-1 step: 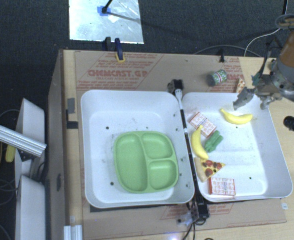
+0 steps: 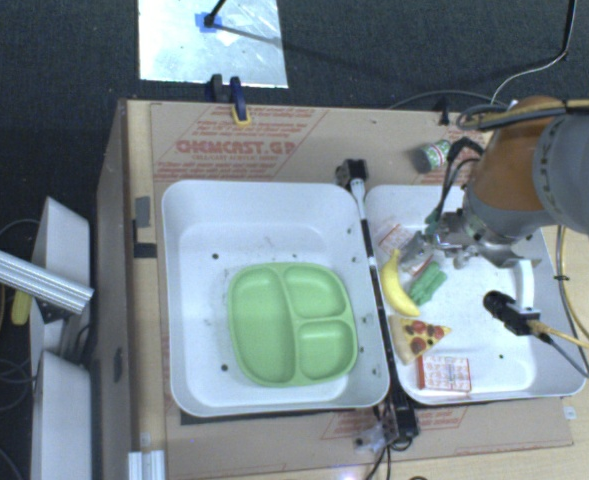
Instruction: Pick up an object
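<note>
Banana [image 2: 398, 286] lying at the right bin's [image 2: 494, 388] left side, green block [image 2: 428, 286] touching it, pizza slice [image 2: 420, 338] just nearer. Gripper [image 2: 440, 246] poised right over that cluster (jaws' state impossible to tell). Likely to slip off curved, smooth plastic, or to pinch two crowded pieces together.

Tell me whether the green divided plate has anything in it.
Empty. The green divided plate lies flat in the left bin, and all three compartments show bare green.
</note>
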Controlling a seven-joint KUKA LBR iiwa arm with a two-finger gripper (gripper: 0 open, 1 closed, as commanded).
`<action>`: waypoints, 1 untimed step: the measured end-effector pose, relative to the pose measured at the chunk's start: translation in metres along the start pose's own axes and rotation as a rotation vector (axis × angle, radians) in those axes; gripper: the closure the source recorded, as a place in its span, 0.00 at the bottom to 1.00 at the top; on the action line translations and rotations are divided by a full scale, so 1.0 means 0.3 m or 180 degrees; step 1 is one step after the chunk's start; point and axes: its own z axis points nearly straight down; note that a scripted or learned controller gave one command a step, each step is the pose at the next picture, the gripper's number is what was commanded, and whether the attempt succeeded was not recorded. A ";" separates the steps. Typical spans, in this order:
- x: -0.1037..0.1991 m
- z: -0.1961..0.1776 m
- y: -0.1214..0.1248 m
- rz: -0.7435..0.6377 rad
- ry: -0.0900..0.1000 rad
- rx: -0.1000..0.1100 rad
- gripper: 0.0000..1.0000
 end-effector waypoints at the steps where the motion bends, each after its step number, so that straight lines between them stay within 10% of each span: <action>1: 0.006 0.097 -0.070 0.0016 -0.0017 -0.0023 0.00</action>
